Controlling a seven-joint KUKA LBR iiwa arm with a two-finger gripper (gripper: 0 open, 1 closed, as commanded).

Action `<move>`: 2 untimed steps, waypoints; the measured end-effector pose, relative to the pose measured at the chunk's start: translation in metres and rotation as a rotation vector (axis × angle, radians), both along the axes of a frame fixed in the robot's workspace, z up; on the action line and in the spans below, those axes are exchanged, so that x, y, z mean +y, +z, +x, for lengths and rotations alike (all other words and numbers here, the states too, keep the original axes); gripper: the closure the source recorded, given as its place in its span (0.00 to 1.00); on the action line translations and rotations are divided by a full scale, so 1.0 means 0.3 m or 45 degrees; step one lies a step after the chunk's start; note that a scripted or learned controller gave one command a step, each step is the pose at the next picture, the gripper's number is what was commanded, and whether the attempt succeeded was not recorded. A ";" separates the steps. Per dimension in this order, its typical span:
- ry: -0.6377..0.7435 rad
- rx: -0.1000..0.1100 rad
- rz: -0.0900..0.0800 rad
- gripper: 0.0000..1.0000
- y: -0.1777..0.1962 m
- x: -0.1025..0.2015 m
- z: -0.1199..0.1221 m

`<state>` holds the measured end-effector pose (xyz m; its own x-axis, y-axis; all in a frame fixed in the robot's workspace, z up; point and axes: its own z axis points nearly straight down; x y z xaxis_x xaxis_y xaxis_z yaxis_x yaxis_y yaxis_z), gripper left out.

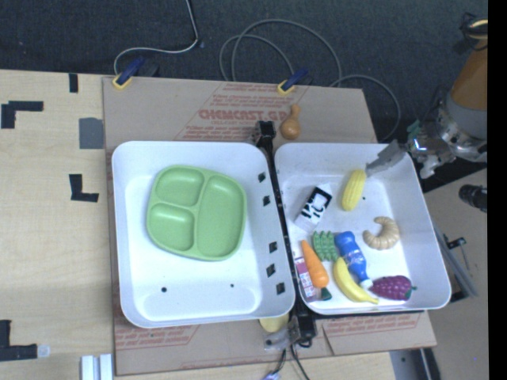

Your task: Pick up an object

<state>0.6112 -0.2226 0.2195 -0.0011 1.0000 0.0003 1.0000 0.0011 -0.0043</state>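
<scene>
One short reach separates the grey two-finger gripper [383, 161], at the far right rim of the right-hand white bin [424, 212], from the yellow plastic corn cob [353, 189] lying just to its near left. The cob's long axis runs roughly near-to-far, slightly tilted. Whether the fingers are open or closed I cannot tell. Nearer lie a glossy tan croissant [383, 233], blue bottle [351, 253], smooth curved banana [351, 282] and knobbly purple grapes [392, 287].

We see our arm [467, 93] reaching in from the right edge, wrist angled down and leftward. Our gripper [386, 160] hangs low, its tip slanting left.
</scene>
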 end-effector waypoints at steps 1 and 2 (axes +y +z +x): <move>0.003 -0.004 0.003 0.00 -0.415 0.005 0.061; 0.006 -0.007 -0.003 0.00 -0.452 0.188 0.197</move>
